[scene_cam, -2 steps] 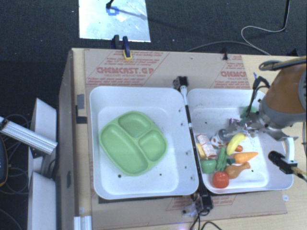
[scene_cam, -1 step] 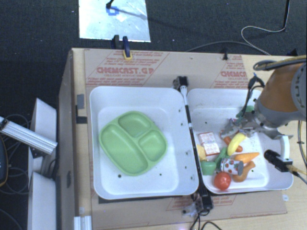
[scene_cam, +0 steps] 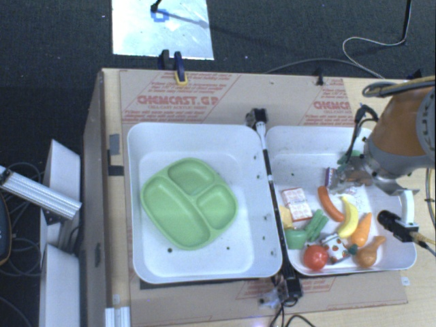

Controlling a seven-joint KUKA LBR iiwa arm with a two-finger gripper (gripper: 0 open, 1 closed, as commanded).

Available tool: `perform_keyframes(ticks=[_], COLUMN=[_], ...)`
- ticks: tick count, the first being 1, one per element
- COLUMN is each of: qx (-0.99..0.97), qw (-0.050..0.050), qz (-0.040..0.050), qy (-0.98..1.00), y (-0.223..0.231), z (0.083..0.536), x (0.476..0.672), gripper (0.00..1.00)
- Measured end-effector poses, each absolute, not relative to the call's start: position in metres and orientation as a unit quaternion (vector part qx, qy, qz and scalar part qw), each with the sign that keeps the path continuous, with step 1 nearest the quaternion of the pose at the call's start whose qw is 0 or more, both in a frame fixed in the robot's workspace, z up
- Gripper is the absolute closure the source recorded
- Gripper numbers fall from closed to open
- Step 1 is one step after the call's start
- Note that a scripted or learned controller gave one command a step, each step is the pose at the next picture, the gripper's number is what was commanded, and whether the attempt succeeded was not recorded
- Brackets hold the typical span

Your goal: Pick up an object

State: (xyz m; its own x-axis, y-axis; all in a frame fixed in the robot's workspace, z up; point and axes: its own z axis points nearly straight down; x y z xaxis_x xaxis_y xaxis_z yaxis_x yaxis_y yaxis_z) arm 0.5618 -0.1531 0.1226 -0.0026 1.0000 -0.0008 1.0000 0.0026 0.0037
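Nearest, along the near edge of the right bin [scene_cam: 409,254], lie the toy foods in a cluster: a red tomato [scene_cam: 315,257] at the near left of the pile, a small red-and-white piece [scene_cam: 336,248] just to its right, and a tan pear-shaped piece [scene_cam: 370,251] at the near right corner; just beyond these, a green pepper-like piece [scene_cam: 300,235] sits against the bin's left wall, with an orange carrot [scene_cam: 362,229] and a yellow banana [scene_cam: 349,216] side by side toward the right, the banana touching the carrot; a little farther, a small red-and-white carton [scene_cam: 295,198] rests above a yellow block [scene_cam: 297,214], and a red-orange sausage-shaped piece [scene_cam: 331,204] lies slantwise between the carton and the banana; the left bin [scene_cam: 197,136] holds a green divided plate [scene_cam: 189,201] near its middle, tilted slightly; farther still in the right bin, the tool [scene_cam: 342,176] is low over the floor just beyond the sausage piece and the banana, and its state cannot be told from this view; the grey arm with its orange band [scene_cam: 407,125] comes in from the right above it; both bins rest on the desk [scene_cam: 225,94], whose brown printed sheet shows at the far side.
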Motion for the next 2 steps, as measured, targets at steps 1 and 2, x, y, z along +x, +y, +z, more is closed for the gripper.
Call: perform_keyframes(ticks=[1, 2], qx=[0.706, 0.706], qw=[0.002, 0.001], qz=[0.001, 0.001], qy=[0.708, 0.709], y=[-0.153, -0.129], z=[0.123, 0.084], x=[0.562, 0.645], gripper=[0.0, 0.0])
